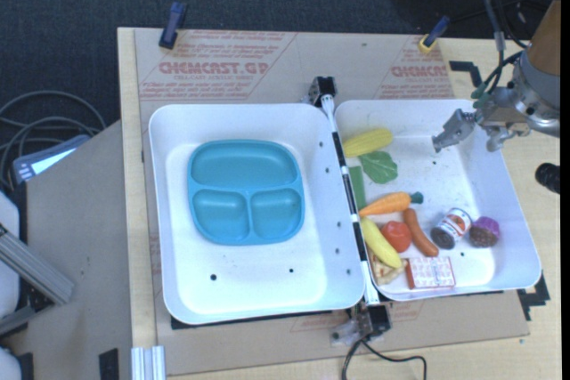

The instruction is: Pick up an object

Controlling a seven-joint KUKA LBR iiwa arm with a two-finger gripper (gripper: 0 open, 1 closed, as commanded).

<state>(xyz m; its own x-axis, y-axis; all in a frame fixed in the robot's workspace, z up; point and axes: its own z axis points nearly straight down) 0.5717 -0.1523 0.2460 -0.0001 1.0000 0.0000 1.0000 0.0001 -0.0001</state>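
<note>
The right bin (508, 191) holds several toy foods: a yellow corn cob (368, 141), a green leaf (380, 166), a carrot (387, 205), a banana (378, 243), a red tomato (397, 236), a sausage (419, 232), a small can (451, 227), purple grapes (484, 232) and a red packet (431, 273). My gripper (468, 136) hangs over the bin's far right part, open, with nothing between its fingers. It is well behind the can and grapes and to the right of the corn.
The left bin (169, 218) holds a blue three-section plate (245, 191). A green stick (357, 187) lies along the divider between the bins. Cables hang by the arm at the far right.
</note>
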